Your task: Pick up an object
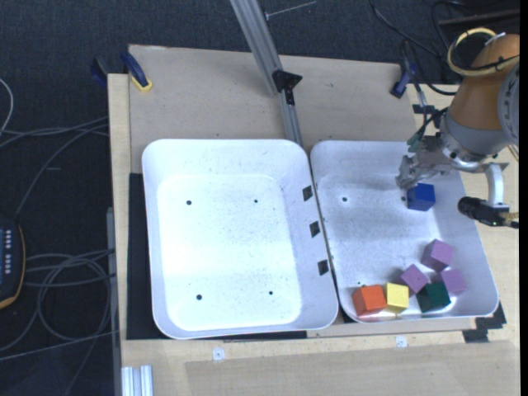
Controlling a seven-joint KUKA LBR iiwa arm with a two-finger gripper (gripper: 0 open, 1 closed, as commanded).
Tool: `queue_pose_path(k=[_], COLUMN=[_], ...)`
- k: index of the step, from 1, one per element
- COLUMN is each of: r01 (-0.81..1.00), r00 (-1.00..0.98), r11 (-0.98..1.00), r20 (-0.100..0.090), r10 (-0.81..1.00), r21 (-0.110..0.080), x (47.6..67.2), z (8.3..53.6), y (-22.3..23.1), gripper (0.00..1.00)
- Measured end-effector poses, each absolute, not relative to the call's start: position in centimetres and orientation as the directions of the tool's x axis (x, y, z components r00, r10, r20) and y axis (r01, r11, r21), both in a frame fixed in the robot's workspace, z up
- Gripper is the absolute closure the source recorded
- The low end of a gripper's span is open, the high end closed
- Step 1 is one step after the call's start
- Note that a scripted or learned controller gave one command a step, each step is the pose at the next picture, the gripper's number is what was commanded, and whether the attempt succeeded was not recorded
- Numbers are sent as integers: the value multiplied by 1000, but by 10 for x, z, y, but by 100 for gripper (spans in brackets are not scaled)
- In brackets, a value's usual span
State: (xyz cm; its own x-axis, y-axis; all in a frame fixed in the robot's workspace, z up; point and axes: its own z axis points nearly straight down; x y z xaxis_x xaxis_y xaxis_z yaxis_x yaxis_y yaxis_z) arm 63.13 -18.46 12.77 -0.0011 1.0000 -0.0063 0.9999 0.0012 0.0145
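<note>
A blue block lies in the upper right part of the right bin. My gripper hangs just above and slightly left of it, on the grey arm with the orange band that reaches in from the right. The gripper's tip meets the block's top edge in this view, and I cannot tell whether the block is held. Several more blocks cluster in the right bin's near right corner: an orange one, a yellow one, a green one and three purple ones.
The left bin sits beside the right one, joined by black clips. A slanted metal pole crosses the bench behind the bins. Blue clamps grip the bench's back corners.
</note>
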Motion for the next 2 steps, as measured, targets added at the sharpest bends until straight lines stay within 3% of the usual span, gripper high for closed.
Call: queue_pose_path(k=[2], r01=[1000], r00=[-1], r11=[1], r20=[-3], r10=[1000], r21=[9], x=[622], z=[253], y=[-187], gripper=[100])
